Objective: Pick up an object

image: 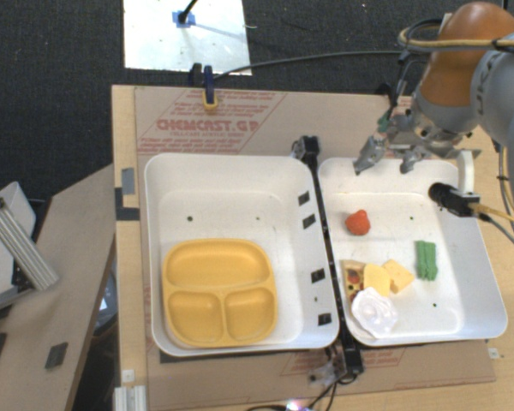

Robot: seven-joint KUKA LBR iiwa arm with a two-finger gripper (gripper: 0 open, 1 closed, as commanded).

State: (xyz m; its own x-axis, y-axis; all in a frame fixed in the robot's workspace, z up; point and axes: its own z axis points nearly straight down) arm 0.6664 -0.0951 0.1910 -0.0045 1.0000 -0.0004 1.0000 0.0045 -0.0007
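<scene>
Camera view: small red, seemingly rounded object (357, 223) in right bin (484, 268).

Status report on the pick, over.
Gripper open, holding nothing, above the right bin's far edge. Red object loose below it, green block and yellow pieces nearer the front. Nothing blocking the drop.

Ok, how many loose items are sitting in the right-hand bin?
5, though the cluster may hide more: a red piece near the middle, a green block toward the right, two yellow pieces together, and a white crumpled item at the front.
</scene>
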